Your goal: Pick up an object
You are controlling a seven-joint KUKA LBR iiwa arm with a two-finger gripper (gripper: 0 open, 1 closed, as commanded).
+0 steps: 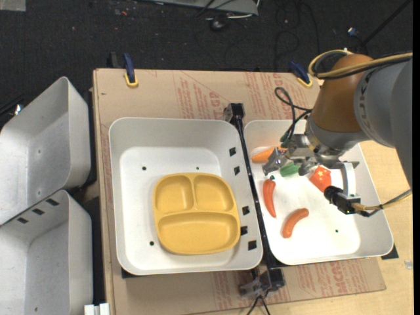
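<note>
The right bin (348, 245) holds several small toy foods. A red chili pepper (269, 196) lies near its left wall, and an orange sausage (294, 221) rests in front of it. A carrot-like orange piece (263, 154) sits at the bin's back left. A green piece (289, 170) lies just below my gripper (286, 160), and a red-orange piece (319, 178) lies to its right. The gripper hangs low over the back left of the right bin, with the arm's wrist hiding much of it.
The left bin (131, 176) holds a yellow divided tray (195, 212). A black divider (247, 169) runs between the bins. Cables trail from the wrist over the right bin. Spare white bins (39, 143) stand off the bench at the left.
</note>
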